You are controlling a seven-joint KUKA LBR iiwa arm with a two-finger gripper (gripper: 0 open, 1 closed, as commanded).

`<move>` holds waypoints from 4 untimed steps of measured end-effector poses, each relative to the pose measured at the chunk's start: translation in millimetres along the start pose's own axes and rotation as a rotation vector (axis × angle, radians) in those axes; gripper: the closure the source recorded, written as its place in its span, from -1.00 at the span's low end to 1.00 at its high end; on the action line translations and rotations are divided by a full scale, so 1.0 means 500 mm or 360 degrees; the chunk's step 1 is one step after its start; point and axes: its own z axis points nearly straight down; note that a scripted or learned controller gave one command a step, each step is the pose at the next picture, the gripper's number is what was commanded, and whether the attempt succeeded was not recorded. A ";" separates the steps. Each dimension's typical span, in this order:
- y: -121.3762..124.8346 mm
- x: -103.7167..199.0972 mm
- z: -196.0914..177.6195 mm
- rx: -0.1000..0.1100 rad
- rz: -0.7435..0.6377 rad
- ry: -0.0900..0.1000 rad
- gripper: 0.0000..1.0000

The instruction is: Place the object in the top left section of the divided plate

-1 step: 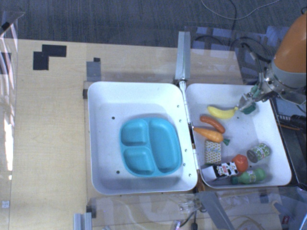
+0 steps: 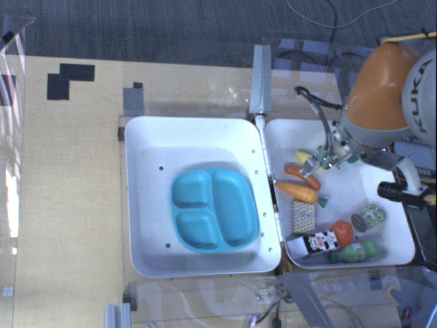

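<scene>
Divided plate bare, jaws low in the right bin

Divided plate point(image 2: 215, 209), blue, three sections, sits flat in the middle of the left bin point(image 2: 147, 149). Nothing rests in any section.

Right bin point(image 2: 403, 251) holds the loose items. Small orange piece point(image 2: 302, 173) lies just below and left of the jaws. Carrot point(image 2: 298, 191) lies beside it, angled, near the bin's left wall. Patterned sponge point(image 2: 303, 216) sits below the carrot. Black-and-white carton point(image 2: 315, 243) lies along the front edge, touching a red tomato point(image 2: 343, 232). Green bottle point(image 2: 355, 252) lies on its side just under the tomato. Small can point(image 2: 369, 217) is off to the right, tilted.

Jaws point(image 2: 323, 159) hang at the upper part of the right bin, tips close to a yellow piece point(image 2: 302, 157). Cannot tell whether they are apart or together; no item visibly between them.

Both bins rest on the light wood table point(image 2: 68, 197).
</scene>
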 end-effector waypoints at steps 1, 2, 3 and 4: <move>0.077 0.154 0.018 -0.0002 -0.0397 0.0000 1.00; 0.079 0.152 -0.005 -0.0011 -0.0393 -0.0004 1.00; 0.032 0.347 -0.018 0.0000 -0.0423 0.0002 1.00; 0.098 0.443 0.006 0.0000 -0.0377 0.0002 1.00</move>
